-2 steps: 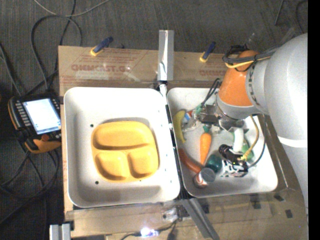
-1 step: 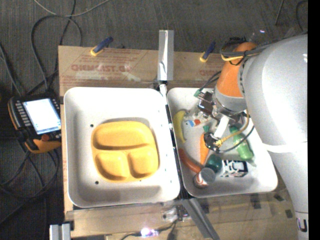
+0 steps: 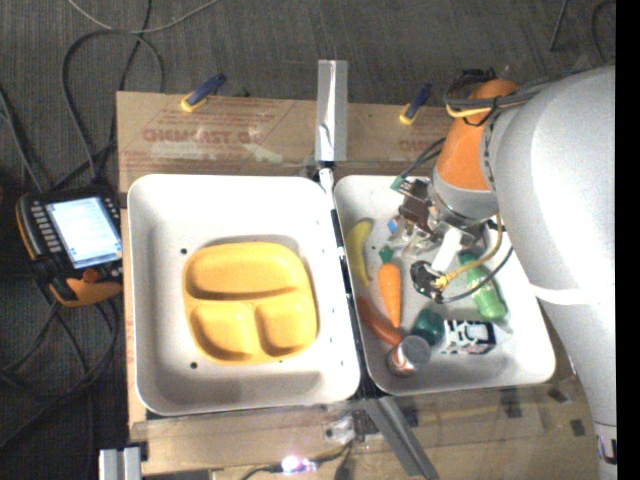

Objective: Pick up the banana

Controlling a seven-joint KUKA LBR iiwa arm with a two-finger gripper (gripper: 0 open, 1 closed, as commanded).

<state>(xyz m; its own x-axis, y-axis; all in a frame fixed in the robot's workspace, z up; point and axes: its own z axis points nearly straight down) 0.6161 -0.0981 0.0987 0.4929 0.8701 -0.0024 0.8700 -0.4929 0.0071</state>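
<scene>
Camera view looks down on the desk (image 3: 200, 138) with two white bins side by side. The end effector (image 3: 425, 230) hangs over the upper middle of the right bin (image 3: 530, 353), under the orange band (image 3: 462, 163) of the arm (image 3: 560, 188); whether it is open or closed cannot be told, as cables and wrist hardware crowd around it.

The banana (image 3: 357, 245) lies just to the left of the end effector, along the bin's left wall, standing lengthwise and apart from the tool. A carrot (image 3: 389, 290) sits just below and left of the end effector, close beside the banana's lower end. Further below lie a reddish, sausage-like piece (image 3: 378, 321), a small can (image 3: 407, 353), a teal object (image 3: 430, 323) and a black-and-white box (image 3: 467, 336). A green item (image 3: 487, 298) rests below and to the right, partly behind a loop of cable.

Well to the left, the other bin (image 3: 150, 268) holds a yellow tray (image 3: 251, 299) with compartments. Beyond it, off the desk, a pendant (image 3: 75, 230) with a lit screen lies on the floor.
</scene>
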